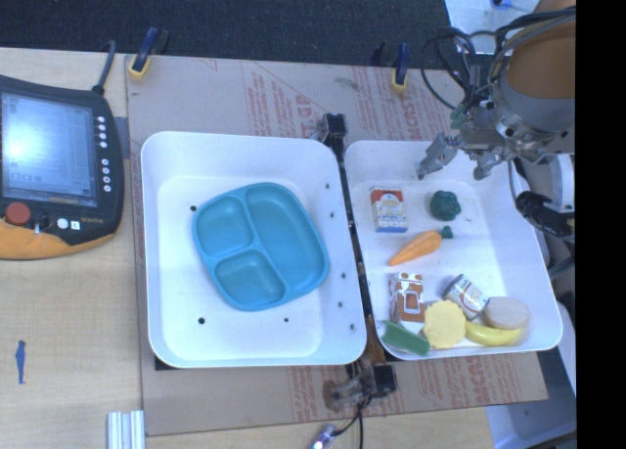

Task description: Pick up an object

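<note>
My tool (458, 157) hangs open and empty over the right bin's (523, 242) far edge, near the green ball (445, 204), ready to grab it

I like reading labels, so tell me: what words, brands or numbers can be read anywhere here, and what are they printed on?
None can be read for certain.
Cardboard sheet under the bins: rows of red print, too blurred to read.
Small orange-and-white carton: a label, too small to read.
Brown-and-white packet: markings, illegible.
Small can: label blurred.
Handheld control pad: lit screen washed out, button marks too small.
</note>
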Robot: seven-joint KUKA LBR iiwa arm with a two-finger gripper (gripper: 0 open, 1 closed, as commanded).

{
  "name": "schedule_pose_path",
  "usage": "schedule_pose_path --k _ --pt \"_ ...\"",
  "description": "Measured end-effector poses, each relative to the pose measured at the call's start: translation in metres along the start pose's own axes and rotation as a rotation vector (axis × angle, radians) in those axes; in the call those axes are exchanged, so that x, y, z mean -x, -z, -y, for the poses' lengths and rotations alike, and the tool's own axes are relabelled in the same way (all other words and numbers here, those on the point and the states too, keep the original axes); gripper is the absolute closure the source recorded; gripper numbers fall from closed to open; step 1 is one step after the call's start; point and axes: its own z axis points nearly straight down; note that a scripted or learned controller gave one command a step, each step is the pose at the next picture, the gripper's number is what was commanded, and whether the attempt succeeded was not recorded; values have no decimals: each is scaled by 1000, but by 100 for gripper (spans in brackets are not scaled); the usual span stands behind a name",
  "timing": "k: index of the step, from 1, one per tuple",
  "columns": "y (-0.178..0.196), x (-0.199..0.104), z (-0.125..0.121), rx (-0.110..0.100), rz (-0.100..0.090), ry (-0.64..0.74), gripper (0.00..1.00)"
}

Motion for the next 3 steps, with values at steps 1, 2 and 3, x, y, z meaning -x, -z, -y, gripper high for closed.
schedule_pose_path --k 1,2,3 --pt "-56 52 -24 0 3 -1 0" --pt "-143 69 -20 0 2 0 0" --pt "-133 70 -20 -1 3 1 100"
